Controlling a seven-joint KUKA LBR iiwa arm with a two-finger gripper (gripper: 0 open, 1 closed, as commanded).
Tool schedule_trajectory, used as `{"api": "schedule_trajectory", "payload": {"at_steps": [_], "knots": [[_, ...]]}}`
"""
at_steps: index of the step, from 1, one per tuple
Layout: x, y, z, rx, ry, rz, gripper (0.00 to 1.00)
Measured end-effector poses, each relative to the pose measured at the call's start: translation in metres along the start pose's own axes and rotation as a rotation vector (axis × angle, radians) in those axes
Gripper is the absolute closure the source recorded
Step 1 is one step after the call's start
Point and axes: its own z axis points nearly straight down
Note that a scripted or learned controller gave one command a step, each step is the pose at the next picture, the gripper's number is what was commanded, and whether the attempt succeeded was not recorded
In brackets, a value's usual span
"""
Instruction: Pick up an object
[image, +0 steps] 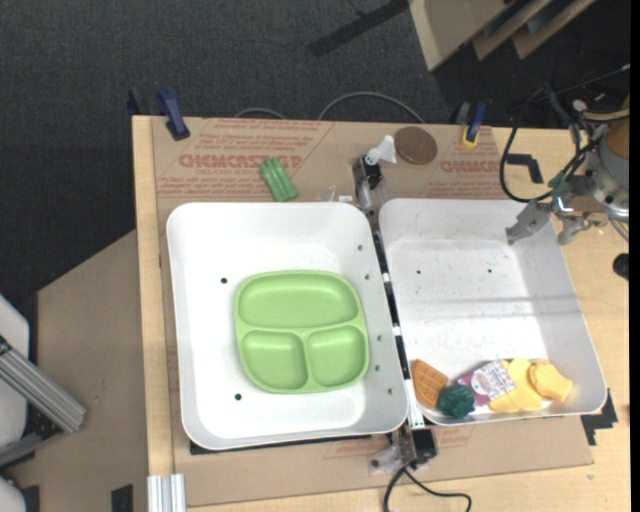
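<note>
At the upper right rim of the right bin (560, 290), the gripper (545, 222) is seen with its fingers spread and nothing between them. Well below it, along that bin's near wall, a waffle (429, 381), a dark green toy (458, 401), a pink packet (492, 380) and yellow pieces (535, 388) are clustered. Far to its left, a green divided plate (300, 330) lies in the left bin (200, 300).
</note>
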Motion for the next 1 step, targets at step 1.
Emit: {"api": "schedule_trajectory", "payload": {"at_steps": [1], "knots": [[0.0035, 0.0059, 0.1098, 0.004, 0.009, -0.002, 0.00]]}}
